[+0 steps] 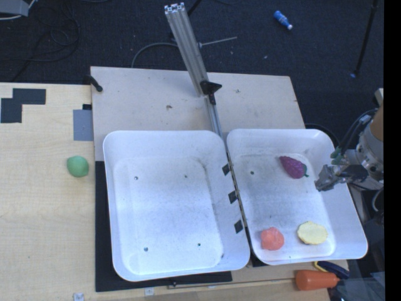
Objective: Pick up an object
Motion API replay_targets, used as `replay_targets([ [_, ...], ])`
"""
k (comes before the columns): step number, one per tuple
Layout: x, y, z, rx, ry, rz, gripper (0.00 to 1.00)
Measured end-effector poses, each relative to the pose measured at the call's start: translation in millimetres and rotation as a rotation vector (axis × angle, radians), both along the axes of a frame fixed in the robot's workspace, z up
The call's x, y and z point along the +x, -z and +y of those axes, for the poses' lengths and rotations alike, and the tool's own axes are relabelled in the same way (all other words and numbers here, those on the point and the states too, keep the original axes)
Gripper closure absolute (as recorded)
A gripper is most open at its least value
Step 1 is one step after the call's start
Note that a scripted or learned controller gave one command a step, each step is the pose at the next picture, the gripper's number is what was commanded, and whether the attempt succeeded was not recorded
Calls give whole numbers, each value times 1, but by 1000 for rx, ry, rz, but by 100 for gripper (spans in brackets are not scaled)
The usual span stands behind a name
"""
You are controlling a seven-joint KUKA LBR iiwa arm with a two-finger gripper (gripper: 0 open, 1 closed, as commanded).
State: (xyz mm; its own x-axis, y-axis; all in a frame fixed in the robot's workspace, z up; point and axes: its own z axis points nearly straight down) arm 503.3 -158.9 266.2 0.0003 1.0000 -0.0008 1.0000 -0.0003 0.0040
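Grey two-finger gripper [327, 179] sits at the right bin's [254, 144] right rim, centre-right of frame; its state cannot be told. Nearest candidate, a purple eggplant-shaped toy [292, 166], lies just left, ungrasped. Pick judged not begun

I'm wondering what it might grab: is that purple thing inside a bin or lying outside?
Inside. The purple thing lies on the floor of the right bin, near its far right corner.

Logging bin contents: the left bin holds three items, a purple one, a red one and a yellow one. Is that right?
Wrong bin. The camera view shows the purple item, red item and yellow item in the right bin.
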Motion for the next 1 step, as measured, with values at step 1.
replay_targets([
  [1, 6, -3, 52, 2, -4, 4, 100],
])
